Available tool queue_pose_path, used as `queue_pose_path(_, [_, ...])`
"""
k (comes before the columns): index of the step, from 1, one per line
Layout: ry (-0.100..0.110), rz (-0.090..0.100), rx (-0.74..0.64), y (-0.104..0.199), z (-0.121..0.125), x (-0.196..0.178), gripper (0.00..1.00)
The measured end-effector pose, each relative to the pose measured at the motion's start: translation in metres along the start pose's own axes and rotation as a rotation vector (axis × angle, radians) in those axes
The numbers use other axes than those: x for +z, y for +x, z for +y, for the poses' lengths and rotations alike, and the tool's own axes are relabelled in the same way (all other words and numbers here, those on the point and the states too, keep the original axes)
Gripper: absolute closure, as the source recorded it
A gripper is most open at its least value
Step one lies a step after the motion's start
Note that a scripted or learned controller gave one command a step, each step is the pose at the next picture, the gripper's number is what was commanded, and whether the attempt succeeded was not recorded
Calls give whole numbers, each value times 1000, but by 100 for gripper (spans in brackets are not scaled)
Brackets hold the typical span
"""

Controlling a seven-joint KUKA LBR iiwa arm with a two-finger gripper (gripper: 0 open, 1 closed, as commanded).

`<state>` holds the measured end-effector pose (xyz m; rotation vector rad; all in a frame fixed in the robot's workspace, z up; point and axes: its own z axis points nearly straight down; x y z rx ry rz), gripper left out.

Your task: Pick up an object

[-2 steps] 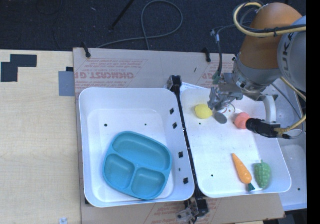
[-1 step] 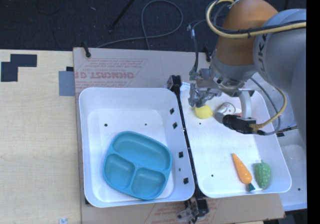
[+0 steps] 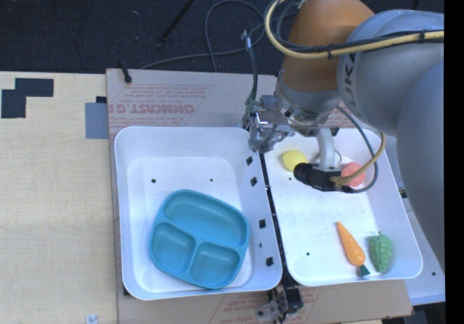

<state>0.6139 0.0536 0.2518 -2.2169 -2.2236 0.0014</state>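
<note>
First, at the far left, we see the pale wooden bench (image 3: 51, 192), with a sheet of cardboard (image 3: 174, 101) lying under both bins. The left bin (image 3: 138, 170) holds one thing, a blue divided plate (image 3: 197, 237) with three compartments, lying flat toward the bin's near right corner.

Moving on, we find the gripper (image 3: 262, 134) at the far end of the seam where the two bins meet, low over their rims. From this angle we cannot tell how far it is open, and we see nothing held in it.

In the right bin (image 3: 312, 235) a small yellow fruit (image 3: 291, 160) lies near the far left corner, just beside the gripper. Further right a pink-red piece (image 3: 354, 170) is partly hidden by the robot's own parts. Toward the near right corner an orange toy carrot (image 3: 350, 241) lies at a slant, and a knobbly green piece (image 3: 380, 251) sits just beside it. The grey arm (image 3: 391, 69) with its orange band hangs over the right bin's far side.
</note>
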Motion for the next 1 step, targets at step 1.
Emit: queue_pose_path(1, [0,0,-1,54,13,11,100])
